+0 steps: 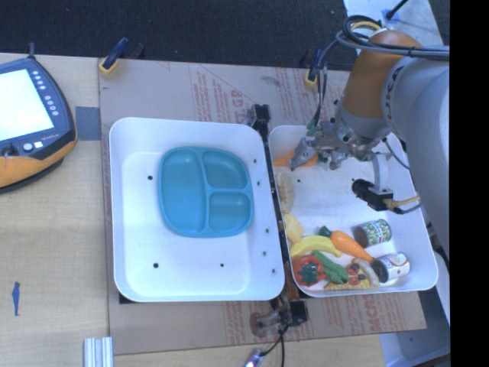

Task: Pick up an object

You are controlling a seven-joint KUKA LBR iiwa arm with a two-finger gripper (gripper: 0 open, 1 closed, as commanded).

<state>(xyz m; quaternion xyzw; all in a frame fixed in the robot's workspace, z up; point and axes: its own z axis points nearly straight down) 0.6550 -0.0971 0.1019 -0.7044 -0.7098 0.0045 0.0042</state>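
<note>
My gripper (309, 154) hangs low over the back left corner of the right bin (336, 199), under the grey arm with its orange band. A small orange item (282, 160) lies right at the gripper's left tip, against the bin's wall; contact is unclear. At the front of this bin lie a yellow banana (309, 245), an orange carrot (351, 245), a green-labelled can (374, 232), a white and red can (394, 266), a red toy fruit (309, 270) and a green vegetable (334, 267). A pale item (285, 193) rests along the left wall.
The left bin (134, 220) holds a blue divided plate (206, 191). A tablet in an orange case (30, 117) lies on the bench at the far left. Clamps (260, 115) sit between the bins at the back and front. A black cable fitting (372, 194) hangs over the right bin.
</note>
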